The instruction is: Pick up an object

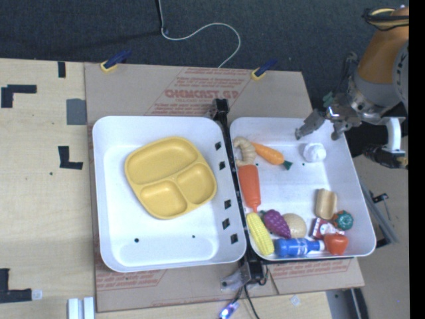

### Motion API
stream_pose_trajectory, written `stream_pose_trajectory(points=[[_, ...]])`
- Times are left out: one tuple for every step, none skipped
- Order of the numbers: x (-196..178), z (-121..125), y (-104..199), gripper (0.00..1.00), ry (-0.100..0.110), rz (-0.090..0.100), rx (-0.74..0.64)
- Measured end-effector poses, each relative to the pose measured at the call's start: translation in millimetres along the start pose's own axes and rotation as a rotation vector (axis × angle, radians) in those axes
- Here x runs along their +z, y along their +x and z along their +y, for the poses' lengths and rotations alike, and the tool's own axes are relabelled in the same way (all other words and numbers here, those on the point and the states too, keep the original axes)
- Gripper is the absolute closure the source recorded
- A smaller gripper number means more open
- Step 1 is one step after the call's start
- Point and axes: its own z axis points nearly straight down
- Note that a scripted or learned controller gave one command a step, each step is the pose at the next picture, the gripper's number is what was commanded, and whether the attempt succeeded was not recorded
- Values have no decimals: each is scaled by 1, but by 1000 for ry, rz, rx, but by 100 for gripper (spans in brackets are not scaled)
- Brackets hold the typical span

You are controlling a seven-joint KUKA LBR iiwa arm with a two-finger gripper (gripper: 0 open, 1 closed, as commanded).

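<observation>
Approach step: gripper (320, 126) wide, holding nothing, above bin (345, 171); next, descending onto cap (313, 153) just below, 2 fingers astride.

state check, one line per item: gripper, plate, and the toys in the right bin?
gripper: open, above the right bin's far corner, holding nothing
yellow plate: flat in left bin, compartments bare
carrot: lying loose
white cap: loose, under the gripper
corn: lying by the bin divider
blue bottle: on its side

Grey arm (385, 78), orange band above wrist; claw (322, 130) with 2 dark, possibly metal, fingers.
</observation>
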Motion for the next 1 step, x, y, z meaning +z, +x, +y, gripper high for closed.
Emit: stream_pose_trajectory(points=[[-10,0,0,100,0,0,-1]])
